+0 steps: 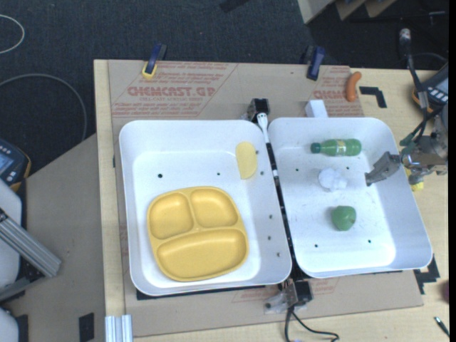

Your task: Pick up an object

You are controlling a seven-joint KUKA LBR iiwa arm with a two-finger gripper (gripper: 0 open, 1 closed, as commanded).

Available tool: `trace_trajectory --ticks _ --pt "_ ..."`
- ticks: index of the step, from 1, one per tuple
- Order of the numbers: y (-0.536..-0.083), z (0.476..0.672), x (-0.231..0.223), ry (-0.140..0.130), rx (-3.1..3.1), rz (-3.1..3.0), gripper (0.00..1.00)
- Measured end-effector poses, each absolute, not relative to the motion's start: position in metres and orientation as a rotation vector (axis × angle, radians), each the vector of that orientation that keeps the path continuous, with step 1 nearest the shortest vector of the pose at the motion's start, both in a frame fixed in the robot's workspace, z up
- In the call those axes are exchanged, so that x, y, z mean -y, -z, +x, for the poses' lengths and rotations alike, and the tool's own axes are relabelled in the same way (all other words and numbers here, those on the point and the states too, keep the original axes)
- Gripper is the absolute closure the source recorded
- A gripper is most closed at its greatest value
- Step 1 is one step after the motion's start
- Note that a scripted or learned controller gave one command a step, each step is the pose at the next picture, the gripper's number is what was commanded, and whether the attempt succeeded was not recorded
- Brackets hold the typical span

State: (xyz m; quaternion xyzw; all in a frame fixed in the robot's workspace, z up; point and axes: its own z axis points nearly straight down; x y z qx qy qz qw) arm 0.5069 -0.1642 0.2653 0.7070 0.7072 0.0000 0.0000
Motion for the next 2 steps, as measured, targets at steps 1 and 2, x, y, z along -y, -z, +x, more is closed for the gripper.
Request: trace_trajectory --ticks 1,2 --pt "-0.077 0.476 0.2 0.006 -2.22 2.232 0.0" --pt "-0.217 0.513 0.217 -0.009 -2.211 2.207 0.0"
